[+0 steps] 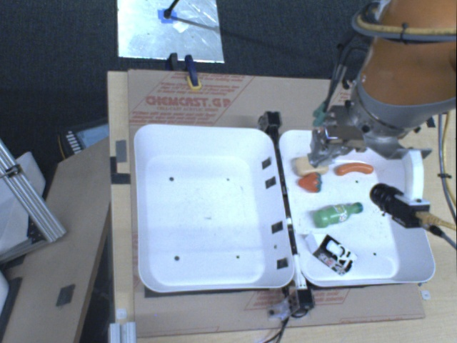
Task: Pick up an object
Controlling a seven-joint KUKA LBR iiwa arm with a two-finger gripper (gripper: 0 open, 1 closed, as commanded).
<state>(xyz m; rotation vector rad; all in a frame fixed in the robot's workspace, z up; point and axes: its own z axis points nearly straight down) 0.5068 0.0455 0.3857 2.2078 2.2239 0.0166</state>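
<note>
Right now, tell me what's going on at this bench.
The arm reaches in from the right, with its pincer down in the right bin, directly over a tan piece near the bin's far left corner. Whether it has a grip on that piece cannot be told from here. Also lying in that bin are an orange sausage-shaped item, a red piece, a green bottle on its side and a small black-and-white item.

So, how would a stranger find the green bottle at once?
Look in the right-hand white bin. Near its middle lies a small green plastic bottle on its side, between a red rounded piece and a black-and-white packet. It is the only green thing there.
</note>
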